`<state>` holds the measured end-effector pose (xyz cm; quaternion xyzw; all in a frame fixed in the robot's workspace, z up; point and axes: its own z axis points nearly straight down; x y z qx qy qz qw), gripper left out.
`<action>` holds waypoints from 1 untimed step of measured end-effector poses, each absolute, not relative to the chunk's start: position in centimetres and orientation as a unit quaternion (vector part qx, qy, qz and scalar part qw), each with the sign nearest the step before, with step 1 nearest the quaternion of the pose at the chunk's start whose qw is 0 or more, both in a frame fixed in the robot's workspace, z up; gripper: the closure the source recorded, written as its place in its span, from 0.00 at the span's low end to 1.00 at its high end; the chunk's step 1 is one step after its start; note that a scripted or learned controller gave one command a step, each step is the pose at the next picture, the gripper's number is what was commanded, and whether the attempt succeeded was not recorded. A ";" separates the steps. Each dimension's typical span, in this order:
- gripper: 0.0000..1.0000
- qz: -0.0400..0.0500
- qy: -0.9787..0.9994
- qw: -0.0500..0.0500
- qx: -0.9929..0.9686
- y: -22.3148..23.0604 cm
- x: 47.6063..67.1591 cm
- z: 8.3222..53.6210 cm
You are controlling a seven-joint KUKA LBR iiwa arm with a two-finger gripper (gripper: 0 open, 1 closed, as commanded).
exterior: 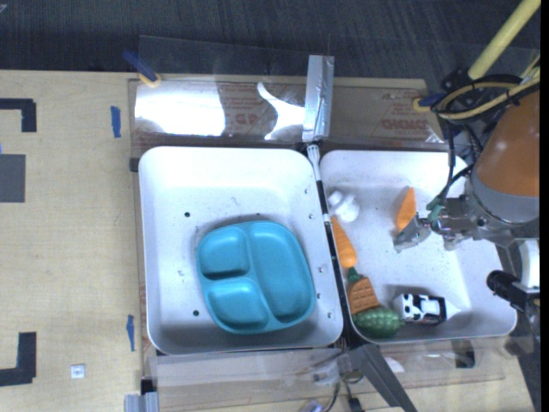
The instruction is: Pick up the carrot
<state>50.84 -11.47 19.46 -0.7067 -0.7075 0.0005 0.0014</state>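
A long orange carrot [344,245] lies along the left wall of the right bin [480,312], its lower end toward the front. A second, shorter orange piece [405,209] lies near the middle of that bin. My gripper [426,228] hangs low over the bin's right half, just right of and below the short orange piece and well right of the long carrot. Nothing shows between its tips. The grey arm with its orange band [513,157] reaches in from the right.
In the right bin are a small white item [341,202] at the back left, an orange textured piece [363,294], a green item [377,321] and a black-and-white toy [420,307] at the front. The left bin [163,178] holds a blue divided plate [255,275].
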 end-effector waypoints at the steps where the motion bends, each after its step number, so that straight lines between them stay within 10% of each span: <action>1: 0.00 0.000 -0.661 -0.001 -0.750 -14.1 56.6 18.8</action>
